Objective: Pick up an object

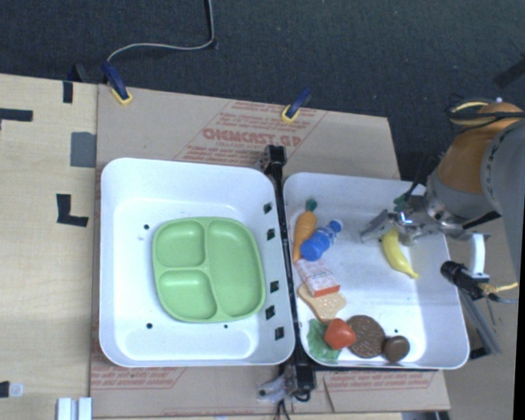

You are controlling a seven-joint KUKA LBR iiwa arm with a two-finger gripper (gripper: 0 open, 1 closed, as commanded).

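Note:
My gripper (393, 223) hangs low over the upper right part of the right bin (435, 286), below the orange-banded wrist. A yellow banana (400, 255) lies just under and in front of it, its upper end touching or nearly touching the gripper; the view does not settle whether it is gripped. Along the bin's left side lie an orange carrot (305, 227) and a blue bottle (318, 244). Below them sit a red and white packet (319, 277) and a tan cracker (324, 303).
A red and green toy (333, 334), a brown cookie (366, 336) and a small brown piece (396, 348) crowd the right bin's front edge. The left bin (125, 205) holds a green divided plate (210, 269). A black divider (280, 250) runs between the bins.

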